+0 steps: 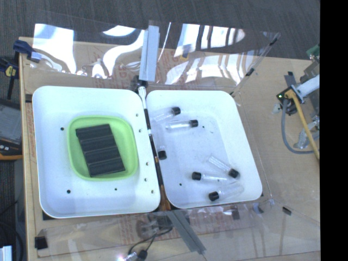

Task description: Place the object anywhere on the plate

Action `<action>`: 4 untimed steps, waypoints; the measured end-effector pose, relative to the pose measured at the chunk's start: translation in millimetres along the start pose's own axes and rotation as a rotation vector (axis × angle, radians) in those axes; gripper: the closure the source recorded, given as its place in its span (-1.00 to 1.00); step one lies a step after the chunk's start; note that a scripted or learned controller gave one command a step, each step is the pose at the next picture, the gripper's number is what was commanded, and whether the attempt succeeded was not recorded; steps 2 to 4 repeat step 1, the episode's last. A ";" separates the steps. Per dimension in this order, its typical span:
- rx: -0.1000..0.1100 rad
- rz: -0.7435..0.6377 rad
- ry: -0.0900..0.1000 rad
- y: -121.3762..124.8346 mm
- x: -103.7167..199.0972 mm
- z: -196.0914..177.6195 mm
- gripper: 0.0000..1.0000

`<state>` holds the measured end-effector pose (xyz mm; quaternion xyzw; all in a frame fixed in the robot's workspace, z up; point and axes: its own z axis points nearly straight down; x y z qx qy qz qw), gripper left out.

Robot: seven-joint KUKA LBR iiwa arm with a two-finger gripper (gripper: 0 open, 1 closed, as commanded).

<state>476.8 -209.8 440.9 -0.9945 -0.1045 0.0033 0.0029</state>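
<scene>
Right now a ridged black rectangular block (100,150) lies on the lime-green square plate (129,137) in the left white bin (46,194). Clear capped tubes (183,125) lie scattered across the right white bin (247,162). Both bins sit mid-desk on the pale wooden desk (288,200), with grey carpet (163,1) beyond its far edge.

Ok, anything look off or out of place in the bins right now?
Nothing looks damaged or spilled. The clear vials lie scattered at mixed angles in the right bin, one small black piece against its left wall. The green plate in the left bin already carries a dark ridged block, slightly askew.
</scene>
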 end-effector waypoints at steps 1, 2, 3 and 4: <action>0.000 0.000 0.000 -0.1 0.1 0.0 -1.00; 0.000 0.000 0.000 -0.1 0.1 0.0 -1.00; 0.000 0.000 0.000 -0.1 0.1 0.0 -1.00; 0.000 0.000 0.000 -0.1 0.1 0.0 -1.00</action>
